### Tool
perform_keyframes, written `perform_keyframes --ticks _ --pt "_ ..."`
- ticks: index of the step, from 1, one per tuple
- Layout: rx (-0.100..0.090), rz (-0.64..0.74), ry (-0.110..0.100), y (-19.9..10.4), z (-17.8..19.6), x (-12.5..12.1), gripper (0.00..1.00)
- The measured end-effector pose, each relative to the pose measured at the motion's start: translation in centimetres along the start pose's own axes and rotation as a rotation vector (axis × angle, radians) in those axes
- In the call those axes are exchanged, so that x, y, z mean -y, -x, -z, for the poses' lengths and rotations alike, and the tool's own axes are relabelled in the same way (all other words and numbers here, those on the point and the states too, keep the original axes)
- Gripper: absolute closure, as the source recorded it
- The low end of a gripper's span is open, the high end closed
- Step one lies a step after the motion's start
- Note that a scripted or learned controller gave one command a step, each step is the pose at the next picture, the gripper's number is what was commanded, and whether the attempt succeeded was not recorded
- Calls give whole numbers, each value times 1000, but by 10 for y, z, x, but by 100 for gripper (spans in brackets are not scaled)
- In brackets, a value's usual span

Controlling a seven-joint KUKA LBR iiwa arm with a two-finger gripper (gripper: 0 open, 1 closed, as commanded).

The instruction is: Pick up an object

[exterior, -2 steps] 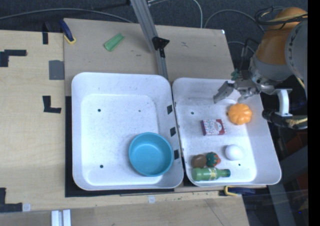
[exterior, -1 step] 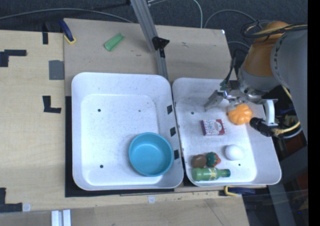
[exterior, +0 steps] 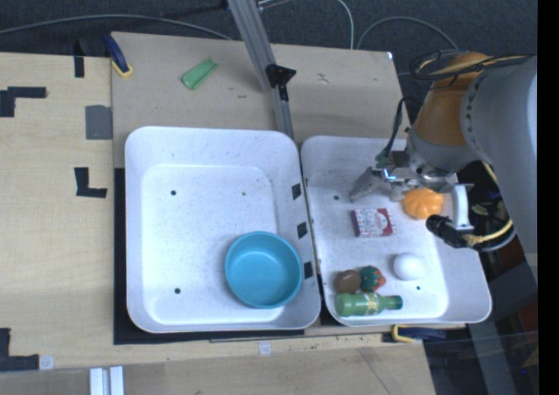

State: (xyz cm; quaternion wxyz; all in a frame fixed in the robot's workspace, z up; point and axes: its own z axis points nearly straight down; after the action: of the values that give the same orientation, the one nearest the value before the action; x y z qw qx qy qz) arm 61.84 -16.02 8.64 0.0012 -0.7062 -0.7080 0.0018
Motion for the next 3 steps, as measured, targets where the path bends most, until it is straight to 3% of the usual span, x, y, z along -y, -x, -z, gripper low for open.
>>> perform_keyframes --ticks 1,3 --pt "0 1 1 -1 12 -1 100" --pt "0 -1 8 3 117 -4 100"
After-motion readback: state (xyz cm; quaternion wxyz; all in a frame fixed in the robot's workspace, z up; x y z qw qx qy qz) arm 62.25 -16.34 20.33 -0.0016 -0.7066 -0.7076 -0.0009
